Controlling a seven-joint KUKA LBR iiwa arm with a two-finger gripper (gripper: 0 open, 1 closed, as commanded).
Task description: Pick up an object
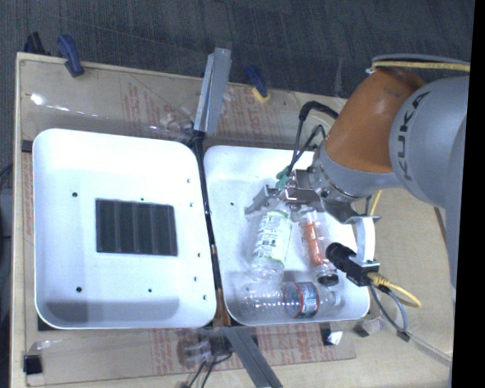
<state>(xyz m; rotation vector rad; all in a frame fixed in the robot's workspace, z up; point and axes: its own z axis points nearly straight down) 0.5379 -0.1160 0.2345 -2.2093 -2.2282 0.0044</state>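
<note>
Bottle (270, 236) lies directly beneath the gripper (277, 196); jaws appear spread, gripping nothing. Recommend descending squarely over its narrow body, clear of the orange tube (312, 241) alongside.

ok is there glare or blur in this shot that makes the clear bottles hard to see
Camera view: sharp enough overall, no motion blur. The left bin is bright and near washed out. The clear bottles blend into the white right bin, edges faint. The arm casts a soft shadow over the tool, hiding detail there.
</note>
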